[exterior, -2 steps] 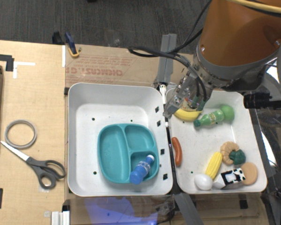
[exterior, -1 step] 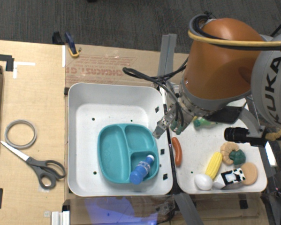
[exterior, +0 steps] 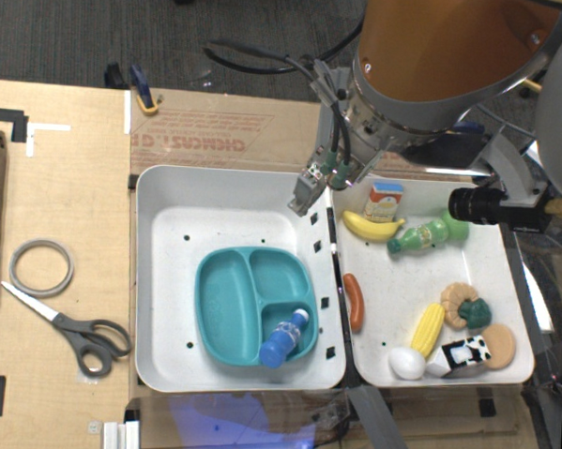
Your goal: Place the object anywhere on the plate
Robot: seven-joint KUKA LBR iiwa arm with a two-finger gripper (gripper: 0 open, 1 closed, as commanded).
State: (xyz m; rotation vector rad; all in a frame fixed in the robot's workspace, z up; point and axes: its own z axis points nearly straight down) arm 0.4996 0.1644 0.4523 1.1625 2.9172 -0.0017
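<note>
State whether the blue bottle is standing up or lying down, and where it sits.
Lying down. The blue bottle rests on its side in the small lower-right compartment of the teal plate, white cap pointing up-right.

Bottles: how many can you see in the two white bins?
2. A blue bottle lies in the teal plate, in its small lower-right compartment, in the left bin. A green bottle lies in the right bin, beside the banana. The arm may hide more.

Pale wooden bench (cardboard sheet on top), dark carpet beyond.
</note>
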